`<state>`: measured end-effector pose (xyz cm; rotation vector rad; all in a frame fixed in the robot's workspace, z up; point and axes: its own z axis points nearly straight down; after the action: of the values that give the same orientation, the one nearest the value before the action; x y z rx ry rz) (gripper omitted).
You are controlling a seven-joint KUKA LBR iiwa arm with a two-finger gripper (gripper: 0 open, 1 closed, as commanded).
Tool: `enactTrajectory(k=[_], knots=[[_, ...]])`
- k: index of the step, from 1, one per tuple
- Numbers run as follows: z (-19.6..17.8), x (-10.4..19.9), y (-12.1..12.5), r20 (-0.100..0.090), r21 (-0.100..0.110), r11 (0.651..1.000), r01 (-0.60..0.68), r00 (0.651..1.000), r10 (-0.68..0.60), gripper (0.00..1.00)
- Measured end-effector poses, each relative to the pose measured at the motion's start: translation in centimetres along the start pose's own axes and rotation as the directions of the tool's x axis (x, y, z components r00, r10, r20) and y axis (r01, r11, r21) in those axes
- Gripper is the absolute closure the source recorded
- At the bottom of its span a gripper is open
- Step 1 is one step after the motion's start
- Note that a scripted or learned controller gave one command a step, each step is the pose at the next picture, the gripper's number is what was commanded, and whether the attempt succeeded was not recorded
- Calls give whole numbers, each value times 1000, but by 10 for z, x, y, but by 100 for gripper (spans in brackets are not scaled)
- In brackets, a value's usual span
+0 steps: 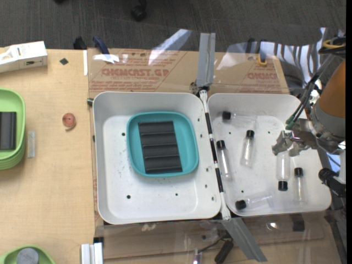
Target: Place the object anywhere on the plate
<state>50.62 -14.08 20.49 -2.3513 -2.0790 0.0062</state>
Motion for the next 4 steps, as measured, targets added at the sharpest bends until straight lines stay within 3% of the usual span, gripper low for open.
enactTrajectory(k=[1,2,3,4], knots=[[0,0,0,0,0,1000,0,1000,0,0],[-35,-74,-13,0,0,1000,8,1000,-8,0],[-189,-62,-20,2,0,994,-113,994,113,0],[-234,-72,27,2,2,986,-164,986,164,0]])
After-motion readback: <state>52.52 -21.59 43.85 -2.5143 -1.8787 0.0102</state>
